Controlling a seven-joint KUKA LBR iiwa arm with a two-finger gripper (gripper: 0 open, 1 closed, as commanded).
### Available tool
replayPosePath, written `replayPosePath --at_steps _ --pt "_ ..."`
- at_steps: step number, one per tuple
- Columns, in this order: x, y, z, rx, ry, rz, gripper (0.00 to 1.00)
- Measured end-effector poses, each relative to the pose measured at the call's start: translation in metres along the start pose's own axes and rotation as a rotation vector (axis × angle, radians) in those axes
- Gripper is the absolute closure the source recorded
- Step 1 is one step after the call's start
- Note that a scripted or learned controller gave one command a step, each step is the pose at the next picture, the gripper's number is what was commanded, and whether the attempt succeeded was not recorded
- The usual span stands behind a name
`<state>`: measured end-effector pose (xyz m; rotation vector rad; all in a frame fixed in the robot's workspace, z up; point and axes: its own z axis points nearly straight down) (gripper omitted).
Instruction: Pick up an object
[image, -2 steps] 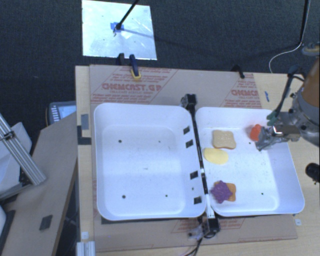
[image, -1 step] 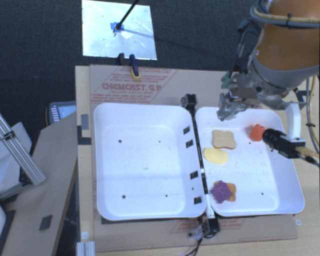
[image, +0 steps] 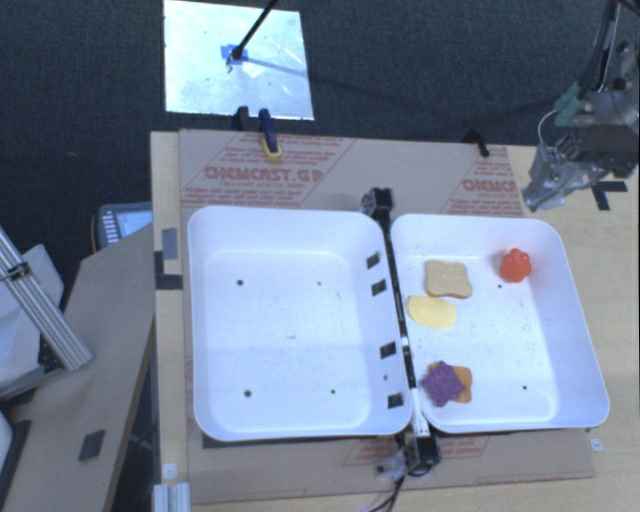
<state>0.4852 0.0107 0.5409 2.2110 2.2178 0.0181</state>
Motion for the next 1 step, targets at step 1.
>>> replayPosePath --at_steps 1 --pt "0.1025 -0.0006 0.0998 0.022 0.000 -0.011 1.00"
